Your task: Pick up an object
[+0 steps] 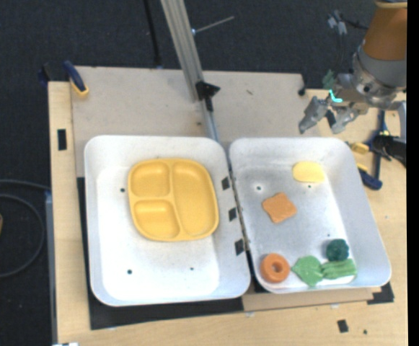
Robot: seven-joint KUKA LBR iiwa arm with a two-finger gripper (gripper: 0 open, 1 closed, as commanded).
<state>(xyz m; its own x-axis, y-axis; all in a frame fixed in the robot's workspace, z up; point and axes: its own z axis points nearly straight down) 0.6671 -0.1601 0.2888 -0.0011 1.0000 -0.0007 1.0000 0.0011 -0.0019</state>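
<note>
Grey arm with its orange band (386,31) hangs at upper right, two-finger gripper (324,120) spread wide and holding nothing, above the right white bin (339,150).

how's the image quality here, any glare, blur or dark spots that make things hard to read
Camera view: lighting is even and soft, with only faint shadows; the white right bin looks slightly washed out, without hard glare; the yellow divided plate and orange ring read clearly; the gripper near the top right is small and somewhat soft; the floor beyond the bench is very dark.
</note>
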